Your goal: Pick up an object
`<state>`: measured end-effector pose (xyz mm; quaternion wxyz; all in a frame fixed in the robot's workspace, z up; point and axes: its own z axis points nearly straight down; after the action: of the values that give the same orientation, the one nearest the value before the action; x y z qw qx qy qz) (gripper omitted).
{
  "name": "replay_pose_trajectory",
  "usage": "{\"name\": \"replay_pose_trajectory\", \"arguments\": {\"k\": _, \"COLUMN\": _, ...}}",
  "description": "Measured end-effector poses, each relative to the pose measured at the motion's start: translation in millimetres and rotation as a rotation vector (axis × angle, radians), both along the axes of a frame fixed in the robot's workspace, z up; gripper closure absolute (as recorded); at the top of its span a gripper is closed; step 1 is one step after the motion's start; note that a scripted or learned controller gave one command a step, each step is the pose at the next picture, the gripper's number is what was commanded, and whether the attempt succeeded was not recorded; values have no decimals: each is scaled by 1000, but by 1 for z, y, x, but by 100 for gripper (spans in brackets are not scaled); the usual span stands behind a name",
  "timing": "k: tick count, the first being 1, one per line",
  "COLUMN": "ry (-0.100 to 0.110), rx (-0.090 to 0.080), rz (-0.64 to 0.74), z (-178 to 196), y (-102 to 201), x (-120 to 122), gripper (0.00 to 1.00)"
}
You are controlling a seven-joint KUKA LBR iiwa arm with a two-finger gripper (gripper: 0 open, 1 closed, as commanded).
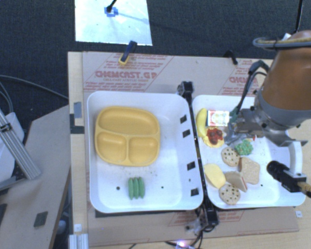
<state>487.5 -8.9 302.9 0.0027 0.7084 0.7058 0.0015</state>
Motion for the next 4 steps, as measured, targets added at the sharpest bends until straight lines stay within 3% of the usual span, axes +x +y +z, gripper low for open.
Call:
{"name": "replay_pose_trajectory", "arguments": {"k": 1, "ry": -17, "rx": 1, "rz": 12, "z": 129, "y": 22, "x": 99, "gripper": 100}}
{"name": "replay_pose_trajectory", "arguments": {"k": 2, "ry": -9, "rx": 8, "rz": 21, "z": 240, "y": 142, "x": 89, "gripper": 100}}
{"name": "replay_pose_trajectory", "arguments": {"k": 3, "ry": 8, "rx": -1, "rz": 2, "z": 128, "y": 105, "x": 172, "gripper": 100}}
{"name": "replay_pose_trajectory", "arguments": {"k": 4, "ry": -6, "rx": 7, "rz": 16, "z": 219, "y": 186, "x": 181, "gripper": 100}}
